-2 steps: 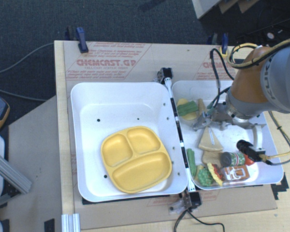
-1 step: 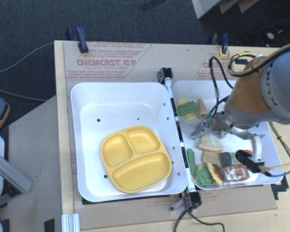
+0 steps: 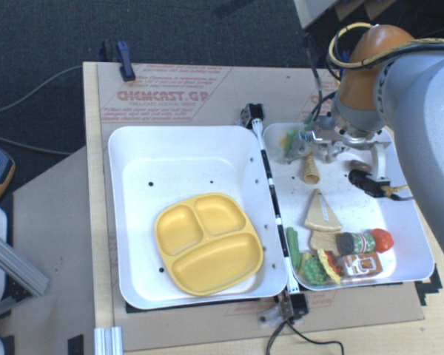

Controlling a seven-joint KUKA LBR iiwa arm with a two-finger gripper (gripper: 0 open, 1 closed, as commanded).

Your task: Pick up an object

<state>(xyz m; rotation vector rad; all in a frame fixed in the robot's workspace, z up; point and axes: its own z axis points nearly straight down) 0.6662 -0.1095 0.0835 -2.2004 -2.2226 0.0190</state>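
Note:
My gripper [image 3: 316,145] hangs low over the far end of the right bin [image 3: 407,268], below the orange band of the arm. A small tan cone [image 3: 311,170] lies just under and in front of it. A green piece [image 3: 290,145] lies at its left side, near the bin's far left corner. Whether the gripper touches either one is unclear. Further forward lie a pale wedge-shaped sandwich [image 3: 322,213], a bottle with a red cap [image 3: 364,244], a slim green pod [image 3: 291,239] and leafy green and yellow toy food [image 3: 315,267].
The left bin [image 3: 133,168] holds a yellow divided plate [image 3: 207,244] in its near half. A divider rim [image 3: 268,183] separates the two bins. The grey arm [image 3: 422,102] covers the right bin's far right part. Cardboard [image 3: 163,95] lies under the bins.

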